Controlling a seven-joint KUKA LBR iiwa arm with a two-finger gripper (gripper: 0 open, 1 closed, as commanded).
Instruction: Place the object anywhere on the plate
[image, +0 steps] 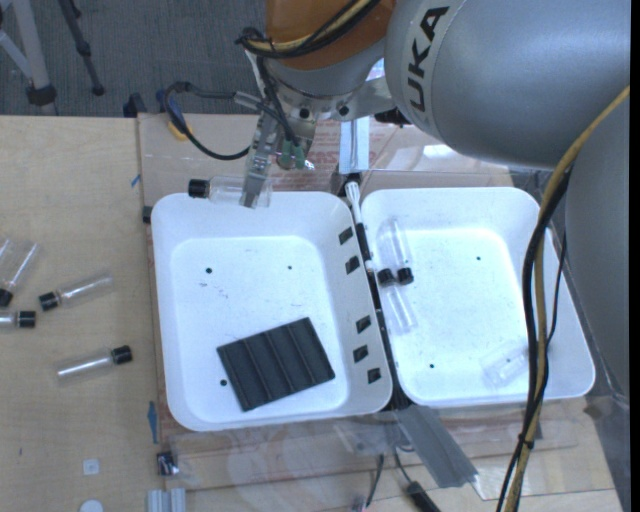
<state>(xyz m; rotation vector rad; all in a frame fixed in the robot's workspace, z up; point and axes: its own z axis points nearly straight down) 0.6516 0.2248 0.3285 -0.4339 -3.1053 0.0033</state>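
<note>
My gripper (257, 192) hangs over the far rim of the left bin (160, 300). It is shut on one end of a clear tube (218, 188), which sticks out level to the left and ends in a black cap. The plate (277, 363), a black ribbed slab, lies flat in the near part of the left bin, well below the gripper in the view. Nothing rests on the plate.
The right bin (560, 300) holds clear tubes: two with black caps (392, 258) near its left wall and one (503, 365) at the near right. Several more tubes (75, 292) lie loose on the bench to the left. A clipped divider (362, 300) separates the bins.
</note>
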